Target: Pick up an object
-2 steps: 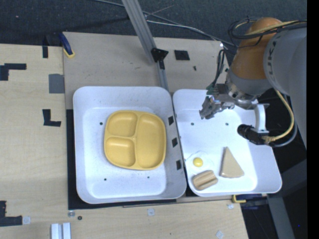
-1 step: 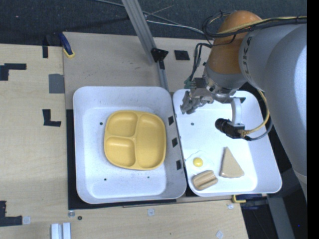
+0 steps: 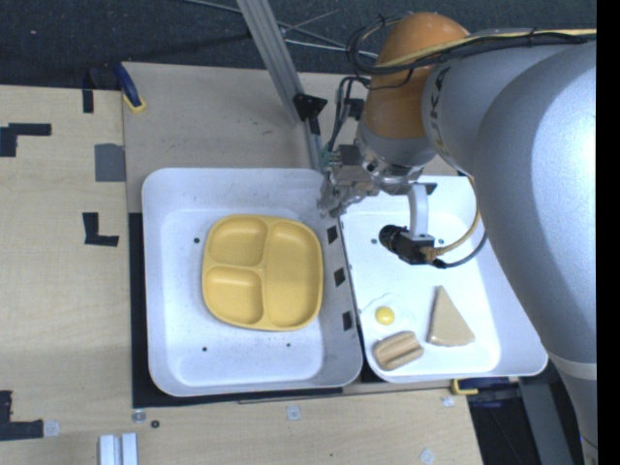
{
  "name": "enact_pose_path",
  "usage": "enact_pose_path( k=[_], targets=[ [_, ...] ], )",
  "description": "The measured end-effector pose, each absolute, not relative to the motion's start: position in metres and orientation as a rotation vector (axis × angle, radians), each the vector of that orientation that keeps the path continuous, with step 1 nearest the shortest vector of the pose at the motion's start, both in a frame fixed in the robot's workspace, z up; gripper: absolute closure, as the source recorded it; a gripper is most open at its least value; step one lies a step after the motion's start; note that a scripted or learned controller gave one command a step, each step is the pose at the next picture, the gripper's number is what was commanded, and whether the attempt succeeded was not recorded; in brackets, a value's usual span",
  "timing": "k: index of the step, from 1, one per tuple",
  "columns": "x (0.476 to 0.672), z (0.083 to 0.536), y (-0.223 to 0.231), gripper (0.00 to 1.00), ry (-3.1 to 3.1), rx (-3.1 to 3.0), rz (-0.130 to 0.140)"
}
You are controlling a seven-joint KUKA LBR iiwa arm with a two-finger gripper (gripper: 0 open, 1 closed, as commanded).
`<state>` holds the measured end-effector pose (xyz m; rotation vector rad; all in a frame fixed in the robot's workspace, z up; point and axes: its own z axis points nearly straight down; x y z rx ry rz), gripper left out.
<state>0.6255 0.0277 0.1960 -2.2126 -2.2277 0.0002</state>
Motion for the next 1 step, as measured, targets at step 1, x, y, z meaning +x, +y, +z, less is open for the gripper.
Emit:
enact_pose_path(
  k=[1],
  targets=[
    [0.6428, 0.2179, 0.0712, 1.0, -2.228, -2.214, -0.003]
  ],
)
